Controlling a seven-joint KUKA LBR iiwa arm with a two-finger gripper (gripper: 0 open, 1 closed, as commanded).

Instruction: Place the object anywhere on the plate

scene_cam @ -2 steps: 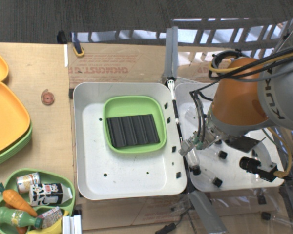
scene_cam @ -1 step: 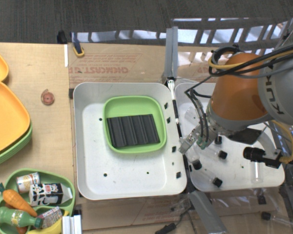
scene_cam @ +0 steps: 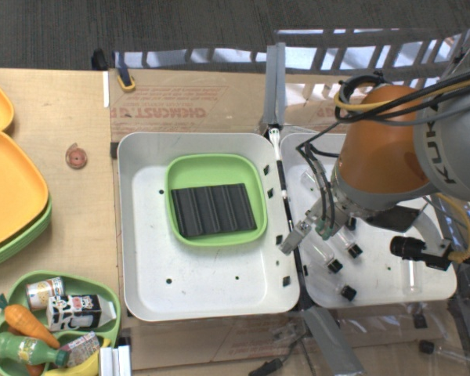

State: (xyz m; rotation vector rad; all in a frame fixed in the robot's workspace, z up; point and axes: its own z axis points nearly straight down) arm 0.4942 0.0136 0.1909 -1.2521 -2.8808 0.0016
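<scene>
A: Start at the left, quick.

B: Stack of orange plates [scene_cam: 12, 186] at the bench's [scene_cam: 78, 108] left edge, a green one under them; a small pink round thing [scene_cam: 77, 157] just to their right, on bare bench; in the near-left corner a green bowl [scene_cam: 112, 310] with toy food: a carrot [scene_cam: 25, 322], a can [scene_cam: 45, 292], a green bottle [scene_cam: 23, 351], a black-and-white packet [scene_cam: 74, 312].

A: Left bin?

B: The left bin [scene_cam: 145, 284] is white and shallow and sits on a cardboard sheet [scene_cam: 180, 104]; a green plate [scene_cam: 215, 165] lies in its far half, roughly centred side to side; a black ribbed slab [scene_cam: 213, 210] lies flat on that plate, inside the rim, ribs running front to back.

A: So the object's on the plate?

B: Yes, flat on the green plate, nothing touching it.

A: The hand?

B: The hand [scene_cam: 304, 235] is low over the right bin's [scene_cam: 395, 288] left side, just beside the divide between the bins, well apart from the slab; can't tell from here whether it is apart or together; the arm [scene_cam: 380, 143] comes in from the right, its orange band above the right bin.

A: Anything else in there?

B: A few small black bits [scene_cam: 334, 266] on the white floor near the hand.
</scene>
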